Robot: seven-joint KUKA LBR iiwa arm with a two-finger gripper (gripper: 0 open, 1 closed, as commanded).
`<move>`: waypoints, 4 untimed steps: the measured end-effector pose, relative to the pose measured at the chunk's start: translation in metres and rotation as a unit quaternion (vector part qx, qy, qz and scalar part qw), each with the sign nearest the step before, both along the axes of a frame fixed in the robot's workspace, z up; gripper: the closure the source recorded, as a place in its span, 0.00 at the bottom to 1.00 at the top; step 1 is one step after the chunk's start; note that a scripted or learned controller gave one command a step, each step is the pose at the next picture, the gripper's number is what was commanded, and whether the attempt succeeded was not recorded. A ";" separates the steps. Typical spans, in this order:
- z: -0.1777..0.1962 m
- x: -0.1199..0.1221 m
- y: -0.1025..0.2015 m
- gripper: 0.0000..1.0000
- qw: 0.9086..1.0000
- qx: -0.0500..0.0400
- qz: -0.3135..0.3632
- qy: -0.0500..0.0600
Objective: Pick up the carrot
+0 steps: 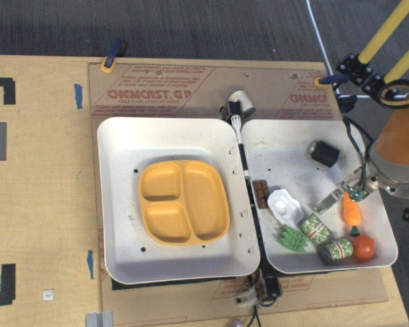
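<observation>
The carrot point(352, 212) lies near the right wall of the right bin point(286, 136), crowded by a tomato point(364, 247) just below it, two cans point(314, 228) to its left and a white bottle point(284, 205) beyond. Its long axis runs up and down the view, green top uppermost, tip toward the tomato. The gripper point(355, 190) sits at the carrot's top end; whether it is spread or pinching cannot be told.

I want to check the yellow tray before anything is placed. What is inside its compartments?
The yellow tray lies in the left bin. Its three compartments show only bare yellow plastic, nothing inside. What is under the tray cannot be seen, because the tray covers that part of the bin floor.
</observation>
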State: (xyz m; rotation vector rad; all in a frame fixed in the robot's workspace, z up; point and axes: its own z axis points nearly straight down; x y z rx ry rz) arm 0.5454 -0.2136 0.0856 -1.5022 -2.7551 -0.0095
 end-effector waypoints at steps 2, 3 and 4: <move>0.003 -0.030 0.003 0.00 0.983 0.007 -0.182 -0.003; 0.012 -0.032 -0.003 1.00 0.983 0.000 -0.185 -0.004; 0.022 -0.031 -0.004 1.00 0.983 0.000 -0.185 -0.006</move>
